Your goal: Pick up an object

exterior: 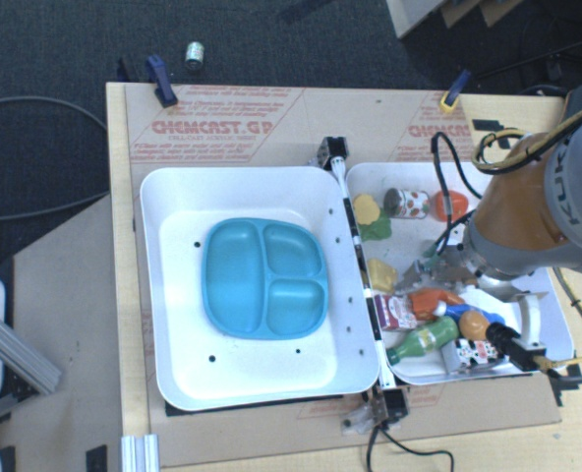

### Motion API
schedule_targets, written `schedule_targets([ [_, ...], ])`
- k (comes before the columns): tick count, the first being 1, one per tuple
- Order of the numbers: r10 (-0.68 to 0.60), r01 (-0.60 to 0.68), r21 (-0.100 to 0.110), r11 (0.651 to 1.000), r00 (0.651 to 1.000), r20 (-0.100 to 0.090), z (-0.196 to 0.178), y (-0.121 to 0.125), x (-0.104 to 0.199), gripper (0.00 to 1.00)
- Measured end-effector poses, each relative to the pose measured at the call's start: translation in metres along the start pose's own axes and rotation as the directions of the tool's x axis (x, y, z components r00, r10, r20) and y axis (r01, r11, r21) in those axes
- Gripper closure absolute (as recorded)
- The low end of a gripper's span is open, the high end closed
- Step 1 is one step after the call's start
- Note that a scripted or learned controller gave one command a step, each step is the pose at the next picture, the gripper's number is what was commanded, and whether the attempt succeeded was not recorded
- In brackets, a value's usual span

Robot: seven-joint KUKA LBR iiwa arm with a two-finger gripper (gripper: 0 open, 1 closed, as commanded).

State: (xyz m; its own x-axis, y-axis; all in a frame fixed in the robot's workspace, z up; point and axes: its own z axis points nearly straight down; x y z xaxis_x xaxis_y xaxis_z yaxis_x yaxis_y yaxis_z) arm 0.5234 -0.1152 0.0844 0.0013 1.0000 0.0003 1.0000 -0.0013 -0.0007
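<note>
Claw (446, 264) low in right bin (556, 337) — orange toy (429, 303) just below.

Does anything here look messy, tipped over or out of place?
Slightly. The green bottle lies on its side in the right bin, amid a jumbled heap of small items. The blue divided tray sits flat in the left bin. Nothing looks spilled or broken.

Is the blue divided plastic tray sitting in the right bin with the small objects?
No, the blue divided plastic tray lies alone in the left white bin.
</note>
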Motion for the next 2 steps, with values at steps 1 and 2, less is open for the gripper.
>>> schedule_targets([
  [1, -0.002, 0.002, -0.002, 1.0, 1.0, 0.001, -0.001, 0.1, -0.002, 0.0],
  [2, -0.001, 0.001, 0.001, 1.0, 1.0, 0.0, 0.0, 0.042, -0.03, 0.0],
])
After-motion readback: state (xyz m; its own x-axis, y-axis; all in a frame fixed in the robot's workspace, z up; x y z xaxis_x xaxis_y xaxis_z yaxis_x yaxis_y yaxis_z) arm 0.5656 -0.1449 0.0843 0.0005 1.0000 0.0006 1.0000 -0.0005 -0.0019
